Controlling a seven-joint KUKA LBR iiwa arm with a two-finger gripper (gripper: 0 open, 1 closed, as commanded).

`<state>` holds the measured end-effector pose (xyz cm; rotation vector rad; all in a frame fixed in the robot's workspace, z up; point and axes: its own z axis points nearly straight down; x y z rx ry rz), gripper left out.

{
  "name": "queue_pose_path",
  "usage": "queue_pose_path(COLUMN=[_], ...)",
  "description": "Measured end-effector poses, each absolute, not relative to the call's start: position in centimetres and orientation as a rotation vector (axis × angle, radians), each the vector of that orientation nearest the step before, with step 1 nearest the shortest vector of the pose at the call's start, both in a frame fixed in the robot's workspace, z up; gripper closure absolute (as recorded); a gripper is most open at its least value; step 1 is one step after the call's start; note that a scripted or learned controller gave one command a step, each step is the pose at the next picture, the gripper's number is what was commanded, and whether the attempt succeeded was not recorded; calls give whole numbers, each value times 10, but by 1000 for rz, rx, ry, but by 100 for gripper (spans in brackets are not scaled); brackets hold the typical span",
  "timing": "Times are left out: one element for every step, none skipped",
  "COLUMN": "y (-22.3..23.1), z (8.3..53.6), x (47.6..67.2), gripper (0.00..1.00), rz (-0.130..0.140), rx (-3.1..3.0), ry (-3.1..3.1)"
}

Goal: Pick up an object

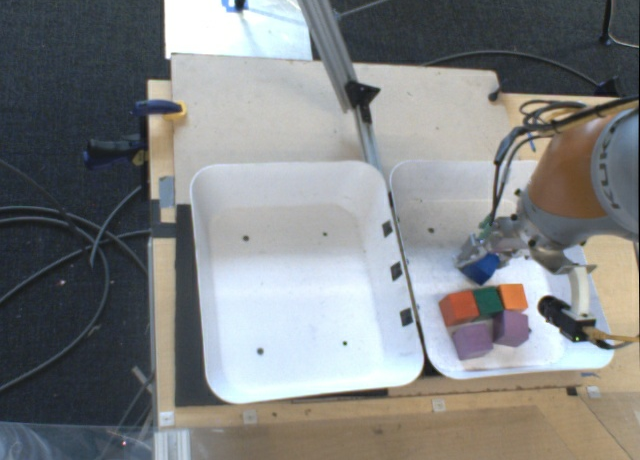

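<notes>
Tool sits low in the right bin, at the end of the grey arm with its orange band, and we see a blue object right at its tip; whether it is closed on that piece or merely resting against it we cannot tell.

Taking the right bin as our landmark and going from largest to smallest: the desk carries it, and the left bin lies just beside it on its left, their walls touching along the middle. A slanted metal pole crosses the desk above the bin's upper left corner, ending at a black bracket. Dark cables trail on the floor well to the left of the desk, and a blue-handled clamp grips the desk's left edge.

Inside the right bin, near its lower wall and just below the blue object, we see a tight cluster: an orange block, a green block and a smaller orange block in a row, with two purple blocks touching them beneath. The cluster crowds the space directly below the tool.
</notes>
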<state>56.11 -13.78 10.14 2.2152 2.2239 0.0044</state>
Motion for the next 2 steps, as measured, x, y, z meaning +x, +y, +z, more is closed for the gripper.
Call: queue_pose_path(y=[-72,4], z=[196,191], x=[647,666], gripper=[100,100], rz=[16,8], rx=[2200,2206], ry=[2229,2237])
